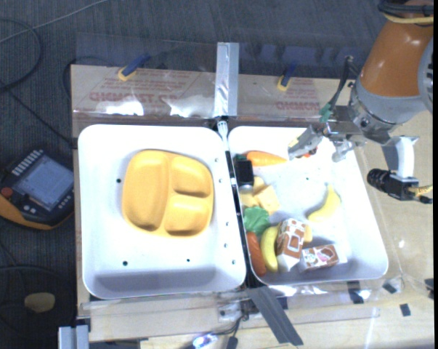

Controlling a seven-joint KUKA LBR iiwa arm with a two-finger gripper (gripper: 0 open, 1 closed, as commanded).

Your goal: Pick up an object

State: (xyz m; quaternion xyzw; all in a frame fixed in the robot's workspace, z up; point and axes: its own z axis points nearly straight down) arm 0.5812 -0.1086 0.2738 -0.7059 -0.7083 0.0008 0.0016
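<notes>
Currently the bench [95, 93] carries two shallow white bins side by side. The left bin [102, 267] holds one item, a yellow divided tray [168, 191], lying near its middle. The right bin [364, 260] holds a cluster of toy food, mostly along its left wall and front: an orange carrot [266, 158] at the back, a black block [242, 170] against the left wall, a pale yellow wedge [266, 197], a green leafy piece [256, 219], two printed cartons [306, 247] near the front, and a banana [325, 204] lying apart toward the right. The end effector [322, 147] hovers over the back of the right bin, fingers spread apart and nothing between them, though contact with the bin floor is hard to judge from this angle.
</notes>
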